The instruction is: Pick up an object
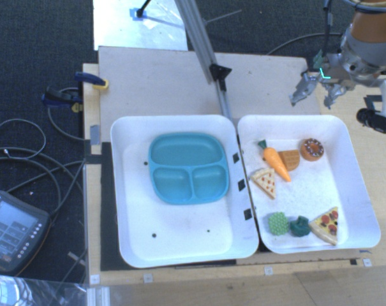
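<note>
My gripper (pixel 318 94) hangs above the bench just beyond the far edge of the right bin (pixel 355 171), open, with nothing between its fingers. In that bin lie an orange carrot (pixel 275 160), a toast slice (pixel 290 159), a chocolate donut (pixel 312 149), a sandwich wedge (pixel 265 182), a green waffle piece (pixel 278 223), a dark green broccoli (pixel 300 226) and a pizza slice (pixel 326 224).
The left bin (pixel 135 234) holds a blue divided plate (pixel 188 168). A metal pole (pixel 199 30) slants over the bench behind the bins. Cables and a pendant (pixel 11 228) lie on the floor at left.
</note>
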